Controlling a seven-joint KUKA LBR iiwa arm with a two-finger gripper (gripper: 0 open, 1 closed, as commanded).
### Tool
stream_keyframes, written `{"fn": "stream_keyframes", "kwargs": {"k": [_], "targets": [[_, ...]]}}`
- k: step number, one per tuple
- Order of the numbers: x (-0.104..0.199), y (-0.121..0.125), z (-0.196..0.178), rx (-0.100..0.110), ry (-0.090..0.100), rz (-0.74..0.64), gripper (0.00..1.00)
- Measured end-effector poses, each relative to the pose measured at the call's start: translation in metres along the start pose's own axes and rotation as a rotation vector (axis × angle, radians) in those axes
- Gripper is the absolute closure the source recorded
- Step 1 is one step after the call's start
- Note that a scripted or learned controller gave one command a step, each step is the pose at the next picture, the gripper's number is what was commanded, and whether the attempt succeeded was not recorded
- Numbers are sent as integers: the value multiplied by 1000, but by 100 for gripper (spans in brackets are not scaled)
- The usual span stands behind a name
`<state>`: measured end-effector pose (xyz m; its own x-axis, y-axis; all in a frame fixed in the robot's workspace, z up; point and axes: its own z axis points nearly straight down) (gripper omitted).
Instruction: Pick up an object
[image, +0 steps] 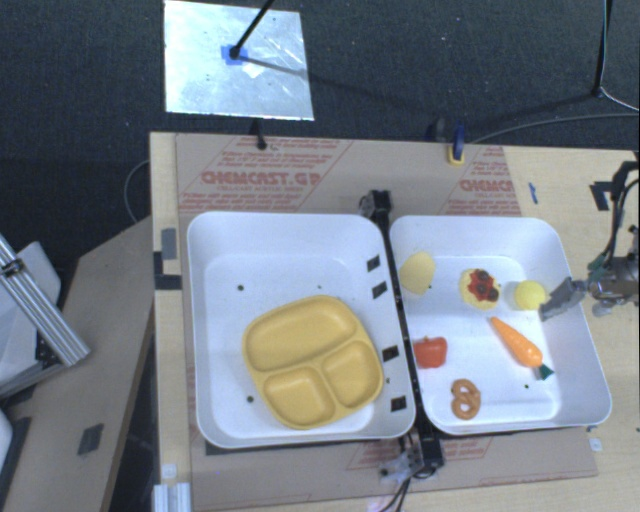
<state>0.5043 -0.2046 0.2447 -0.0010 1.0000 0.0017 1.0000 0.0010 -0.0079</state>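
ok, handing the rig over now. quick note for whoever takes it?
Tool: at the right bin's right wall, nothing seen between its fingers; open or shut unclear.
In the right bin: yellow ball just left of the tool, carrot, pizza toy, pale yellow piece, red pepper, pretzel.
Left bin: yellow divided tray.
Done: nothing lifted.
Left: pick any object.

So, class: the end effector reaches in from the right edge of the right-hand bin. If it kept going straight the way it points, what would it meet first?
Most likely the small yellow ball, which lies just ahead of the end effector in the right bin. The tip's height above the bin is unclear from this slanted view, so it could pass over the ball.
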Motion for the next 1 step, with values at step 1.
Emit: {"fn": "stream_keyframes", "kwargs": {"k": [1], "targets": [[0,2,-5,-9,-2,-3,0]]}}
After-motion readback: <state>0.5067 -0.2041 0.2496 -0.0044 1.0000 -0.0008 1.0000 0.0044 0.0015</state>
